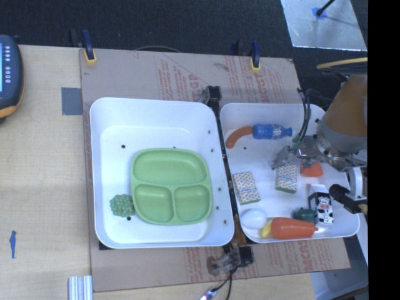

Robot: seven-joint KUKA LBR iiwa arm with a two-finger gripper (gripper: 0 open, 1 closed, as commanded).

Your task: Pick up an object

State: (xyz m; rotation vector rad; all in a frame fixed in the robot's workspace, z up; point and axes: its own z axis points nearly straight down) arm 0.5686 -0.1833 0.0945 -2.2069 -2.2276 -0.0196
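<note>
My gripper hangs over the right bin, near its right side, and looks open with nothing between its fingers. Just below it lies a small patterned box. A second patterned box lies further left. A red-orange piece sits just right of the gripper. Along the bin's back lie a blue bottle and an orange sausage shape. At the front are a white egg, a carrot, a dark green piece and a black-and-white toy.
The left bin holds a green divided plate and a green broccoli toy beside its left edge. The grey arm comes in over the right bin's right wall. Clamps hold the cardboard.
</note>
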